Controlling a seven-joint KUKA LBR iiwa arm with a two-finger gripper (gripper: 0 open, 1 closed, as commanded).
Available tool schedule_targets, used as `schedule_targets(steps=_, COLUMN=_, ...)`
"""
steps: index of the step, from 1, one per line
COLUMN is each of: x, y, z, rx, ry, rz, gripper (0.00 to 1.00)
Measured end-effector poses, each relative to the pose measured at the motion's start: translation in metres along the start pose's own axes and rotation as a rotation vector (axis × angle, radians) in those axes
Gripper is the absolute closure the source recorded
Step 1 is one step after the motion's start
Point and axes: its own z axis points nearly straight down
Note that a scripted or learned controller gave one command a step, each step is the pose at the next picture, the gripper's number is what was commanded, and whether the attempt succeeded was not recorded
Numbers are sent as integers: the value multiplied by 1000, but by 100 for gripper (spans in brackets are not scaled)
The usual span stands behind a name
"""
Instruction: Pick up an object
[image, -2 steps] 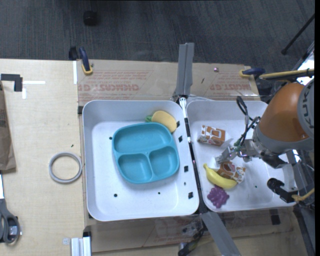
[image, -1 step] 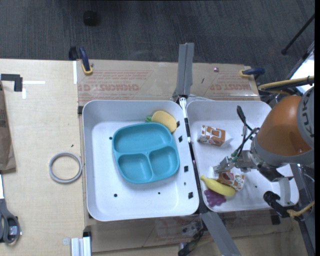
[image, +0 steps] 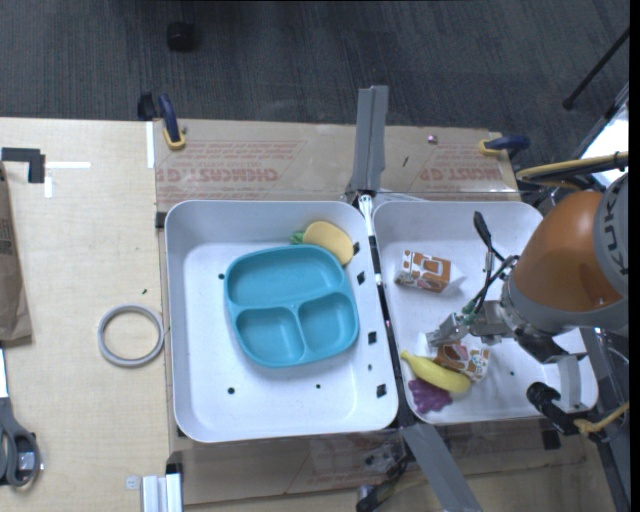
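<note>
Hand, grip unclear, crowds a snack packet, banana and purple toy.

Both white bins are looking like smooth plastic with a soft sheen, and the blue divided tray in the left one is showing a matt plastic finish. The tabletop at the left of the frame is appearing as pale, matt wood, with brown printed cardboard lying flat along the upper middle. The arm's orange band at the right edge is looking glossy, and the yellow banana below it is showing a smooth, slightly shiny skin.
</note>
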Motion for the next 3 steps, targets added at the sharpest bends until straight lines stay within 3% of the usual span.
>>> schedule_targets(steps=1, x=-5, y=1, z=-31, rx=36, ry=12, rz=-217, gripper=0)
schedule_targets(steps=2, x=11, y=-11, z=13, rx=36, ry=13, rz=-253, gripper=0)
schedule_targets(steps=3, x=2, y=-13, z=14, rx=40, ry=7, rz=78, gripper=0)
